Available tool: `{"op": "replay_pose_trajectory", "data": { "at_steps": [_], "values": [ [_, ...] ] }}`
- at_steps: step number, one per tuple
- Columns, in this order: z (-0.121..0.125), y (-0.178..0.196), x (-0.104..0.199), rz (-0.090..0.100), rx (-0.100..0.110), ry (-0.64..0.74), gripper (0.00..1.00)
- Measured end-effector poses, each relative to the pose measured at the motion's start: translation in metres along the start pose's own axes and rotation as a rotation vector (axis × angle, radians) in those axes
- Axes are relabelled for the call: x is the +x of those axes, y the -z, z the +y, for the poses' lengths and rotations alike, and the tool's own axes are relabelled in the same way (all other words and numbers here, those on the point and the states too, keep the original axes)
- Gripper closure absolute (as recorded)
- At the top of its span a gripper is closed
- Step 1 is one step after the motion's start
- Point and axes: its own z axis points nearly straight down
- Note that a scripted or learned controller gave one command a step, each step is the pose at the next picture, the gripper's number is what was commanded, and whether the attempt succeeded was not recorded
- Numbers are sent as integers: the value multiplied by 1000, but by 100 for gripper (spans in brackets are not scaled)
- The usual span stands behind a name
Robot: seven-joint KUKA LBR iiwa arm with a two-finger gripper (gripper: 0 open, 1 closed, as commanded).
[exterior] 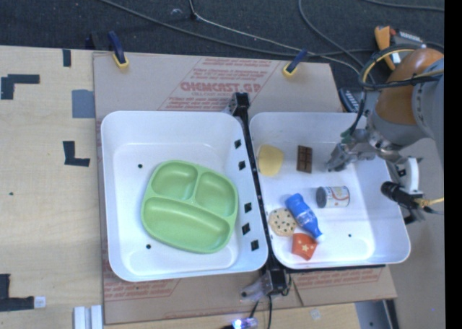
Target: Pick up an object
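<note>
The jaws' state cannot be told; the gripper [338,162] hovers in the right bin [390,248], at twelve o'clock from the can [333,196].

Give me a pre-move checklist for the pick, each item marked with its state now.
1. Gripper over the right bin: ok.
2. Finger opening: cannot tell.
3. Nearest targets, brown block and can, free of neighbours: ok.
4. Blue bottle standing free: not ok, it touches the cookie and the red piece.
5. Yellow piece away from the divider: not ok, it lies close beside it.
6. Something held already: cannot tell.
</note>
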Motion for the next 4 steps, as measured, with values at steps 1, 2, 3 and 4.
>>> {"op": "replay_pose_trajectory", "data": {
  "at_steps": [1,2,3,4],
  "values": [
    [-6,45,-1,5,2,-3,100],
    [1,108,2,4,-1,-2,100],
    [1,110,2,5,5,-2,100],
    [-6,104,63,8,7,2,100]
  ]
}}
